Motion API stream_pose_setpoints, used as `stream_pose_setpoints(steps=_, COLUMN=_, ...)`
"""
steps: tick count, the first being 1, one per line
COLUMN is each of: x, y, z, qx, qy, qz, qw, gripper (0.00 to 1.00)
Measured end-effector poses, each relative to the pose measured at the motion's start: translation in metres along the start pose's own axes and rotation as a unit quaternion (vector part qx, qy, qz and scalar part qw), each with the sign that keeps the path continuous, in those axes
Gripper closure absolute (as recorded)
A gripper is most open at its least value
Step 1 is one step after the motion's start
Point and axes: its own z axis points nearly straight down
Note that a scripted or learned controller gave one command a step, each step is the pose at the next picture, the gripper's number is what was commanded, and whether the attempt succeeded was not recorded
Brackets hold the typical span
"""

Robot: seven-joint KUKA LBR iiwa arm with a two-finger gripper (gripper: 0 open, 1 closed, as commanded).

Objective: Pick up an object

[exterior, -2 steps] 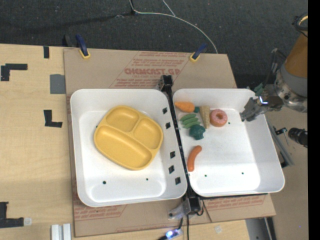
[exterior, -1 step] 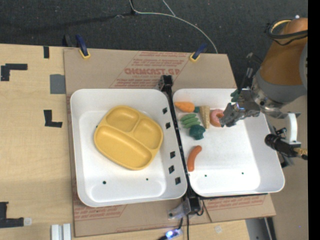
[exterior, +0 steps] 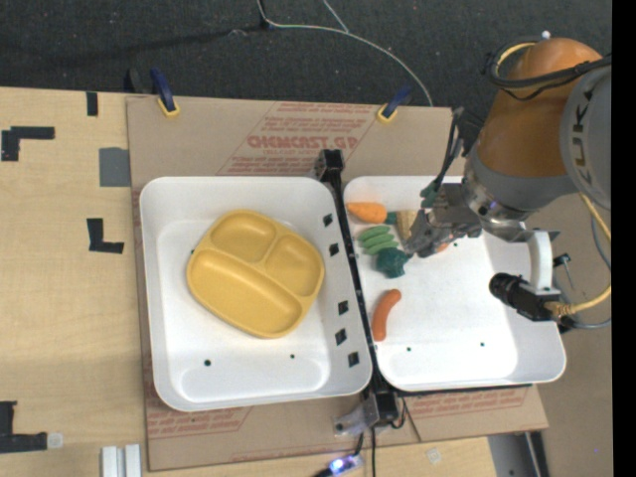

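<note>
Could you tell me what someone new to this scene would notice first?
Probably the yellow tray, lying alone in the left bin. Next, the arm reaching in from the right, its gripper low over the right bin beside a cluster of toy food: a carrot, green pieces and a sausage.

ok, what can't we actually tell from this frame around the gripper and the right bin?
- Gripper, camera view: dark and small, the wrist body covers it from above; open or shut, holding or not, unreadable.
- Pale item by the green pieces: partly behind the gripper, identity unclear.
- Green pieces: too small to name, or to tell if touching.
- Right bin: far right corner hidden under the arm.
</note>
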Motion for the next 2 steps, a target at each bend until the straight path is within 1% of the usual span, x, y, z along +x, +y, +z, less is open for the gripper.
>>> stream_pose_setpoints(steps=1, x=0.052, y=-0.010, z=0.019, qx=0.001, qy=0.000, qz=0.000, qw=1.0000, gripper=1.00)
stream_pose_setpoints(steps=2, x=0.112, y=-0.013, z=0.017, qx=0.000, qy=0.000, qz=-0.001, qw=1.0000, gripper=1.00)
